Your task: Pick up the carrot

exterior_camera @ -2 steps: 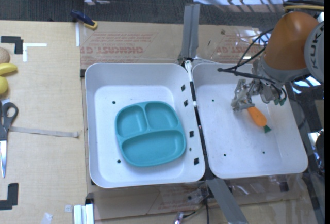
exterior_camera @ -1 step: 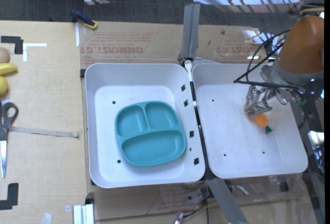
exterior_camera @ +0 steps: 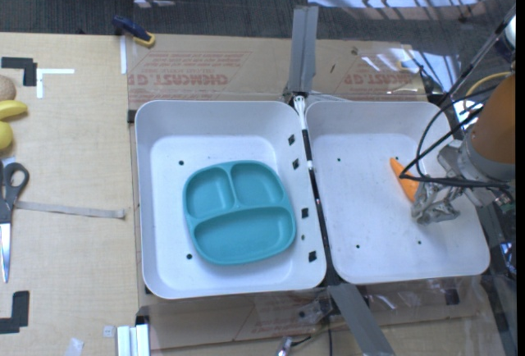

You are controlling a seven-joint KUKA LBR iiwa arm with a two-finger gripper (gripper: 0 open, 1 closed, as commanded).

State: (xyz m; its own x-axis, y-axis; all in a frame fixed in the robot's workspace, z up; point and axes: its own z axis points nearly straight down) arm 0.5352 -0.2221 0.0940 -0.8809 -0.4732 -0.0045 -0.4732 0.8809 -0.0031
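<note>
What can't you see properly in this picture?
- Carrot: its lower end is hidden by the gripper and cables in the right bin.
- Whether the gripper touches the carrot: too small and cluttered.
- Scissors and banana: cut off by the left edge.

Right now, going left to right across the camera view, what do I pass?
Scissors → banana → left bin → teal divided plate → right bin → carrot → gripper, down in the right bin beside the carrot.
</note>
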